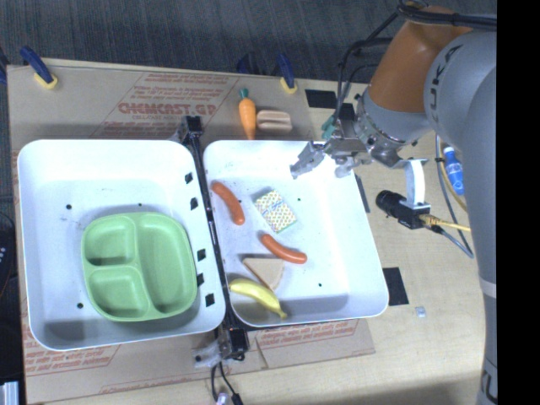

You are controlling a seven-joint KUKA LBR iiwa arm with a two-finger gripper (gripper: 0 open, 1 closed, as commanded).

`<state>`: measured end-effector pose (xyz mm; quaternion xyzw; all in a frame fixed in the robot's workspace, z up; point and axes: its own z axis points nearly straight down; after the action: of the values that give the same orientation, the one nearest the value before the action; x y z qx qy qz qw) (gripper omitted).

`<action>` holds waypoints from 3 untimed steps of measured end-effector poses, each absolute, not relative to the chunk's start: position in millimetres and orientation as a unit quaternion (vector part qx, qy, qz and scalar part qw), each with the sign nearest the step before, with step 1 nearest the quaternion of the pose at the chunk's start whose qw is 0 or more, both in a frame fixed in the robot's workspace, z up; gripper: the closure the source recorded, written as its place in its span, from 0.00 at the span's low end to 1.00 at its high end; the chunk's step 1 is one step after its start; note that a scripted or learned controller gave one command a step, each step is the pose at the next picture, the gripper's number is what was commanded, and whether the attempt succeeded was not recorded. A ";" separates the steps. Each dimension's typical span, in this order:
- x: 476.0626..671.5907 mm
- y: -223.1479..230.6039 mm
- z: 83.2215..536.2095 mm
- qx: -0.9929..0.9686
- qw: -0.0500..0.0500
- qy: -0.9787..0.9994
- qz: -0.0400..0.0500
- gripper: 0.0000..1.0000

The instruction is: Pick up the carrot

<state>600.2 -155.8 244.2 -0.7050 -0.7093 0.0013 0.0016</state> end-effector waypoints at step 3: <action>476.2 -134.3 247.1 -0.702 0.001 -0.712 0.001 0.00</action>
<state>476.2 -134.3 247.1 -0.7023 -0.7119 0.0010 0.0010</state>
